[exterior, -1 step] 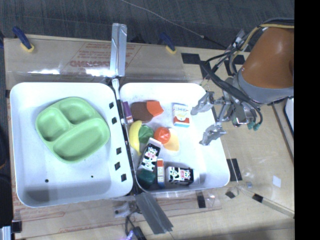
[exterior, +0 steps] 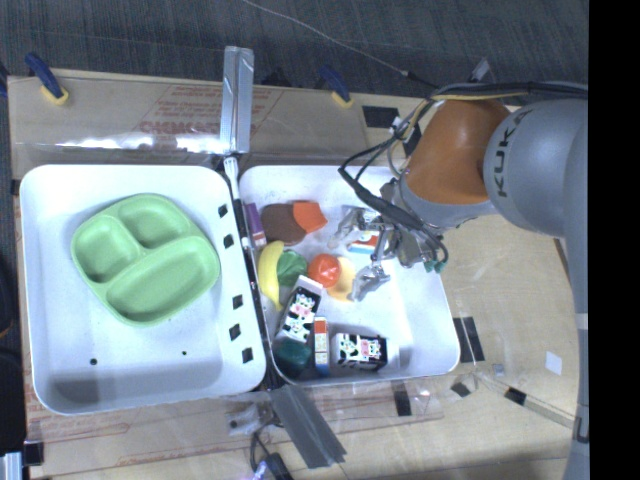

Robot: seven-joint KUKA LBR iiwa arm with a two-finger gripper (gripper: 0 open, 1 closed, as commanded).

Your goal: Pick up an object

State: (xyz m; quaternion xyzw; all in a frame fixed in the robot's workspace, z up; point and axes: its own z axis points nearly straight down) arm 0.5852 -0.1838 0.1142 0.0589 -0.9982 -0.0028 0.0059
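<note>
Camera view: end effector [exterior: 362,253] low in right shallow white bin [exterior: 425,313], fingers spread wide, gripping nothing. Round orange-red toy fruit [exterior: 324,268] just beside it.

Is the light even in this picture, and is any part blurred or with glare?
Camera view: light is soft and fairly even; the left bin has a grey shadow in its lower left corner; the green plate is sharp; the gripper looks slightly blurred; mild glare on the clear plastic sheet above the bins.
</note>
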